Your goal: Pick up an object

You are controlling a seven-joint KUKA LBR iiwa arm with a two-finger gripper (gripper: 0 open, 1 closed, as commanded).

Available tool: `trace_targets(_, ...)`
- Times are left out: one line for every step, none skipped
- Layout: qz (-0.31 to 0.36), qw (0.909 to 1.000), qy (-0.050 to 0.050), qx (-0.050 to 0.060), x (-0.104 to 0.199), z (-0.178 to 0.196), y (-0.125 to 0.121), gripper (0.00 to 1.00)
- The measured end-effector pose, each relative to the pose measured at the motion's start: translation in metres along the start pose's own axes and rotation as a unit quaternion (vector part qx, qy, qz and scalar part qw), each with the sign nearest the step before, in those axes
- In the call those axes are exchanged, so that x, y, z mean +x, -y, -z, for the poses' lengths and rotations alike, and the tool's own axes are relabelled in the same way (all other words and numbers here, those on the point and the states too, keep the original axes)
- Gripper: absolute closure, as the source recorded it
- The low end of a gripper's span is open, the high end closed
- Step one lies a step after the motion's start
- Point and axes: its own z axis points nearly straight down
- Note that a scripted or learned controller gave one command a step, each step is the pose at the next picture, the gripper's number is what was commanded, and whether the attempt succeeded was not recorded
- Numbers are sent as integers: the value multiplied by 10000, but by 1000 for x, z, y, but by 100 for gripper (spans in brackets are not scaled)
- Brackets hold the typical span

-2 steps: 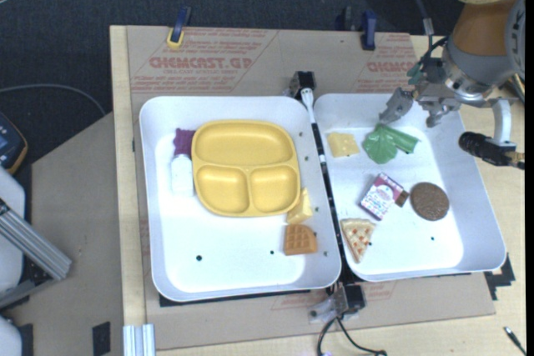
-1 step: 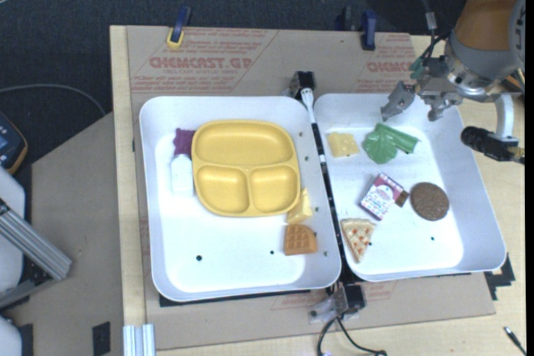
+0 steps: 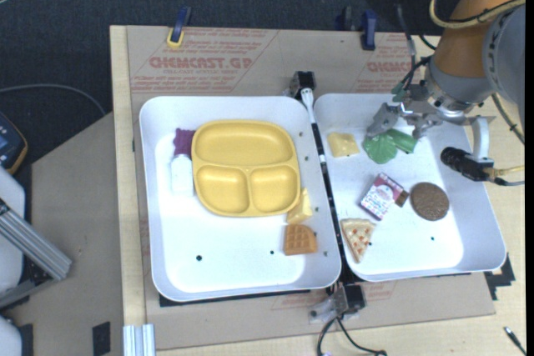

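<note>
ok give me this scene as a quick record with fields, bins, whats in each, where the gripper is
left bin: yellow divided tray, purple item, white item, waffle piece
right bin: green item, pale yellow piece, pink packet, brown disc, waffle wedge
gripper: over right bin's far side, at the green item
grasp: cannot tell

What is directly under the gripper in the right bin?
A green object lies under the gripper, by the right bin's far wall. The gripper covers its upper part, so whether they touch cannot be seen.
</note>
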Motion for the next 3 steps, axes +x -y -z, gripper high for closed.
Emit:
trace_targets(2,10000,3,-17,1,-46,0,0)
trace_targets(2,10000,12,-51,1,-32,-2,100)
trace_targets(-4,10000,19,-74,2,29,5,100)
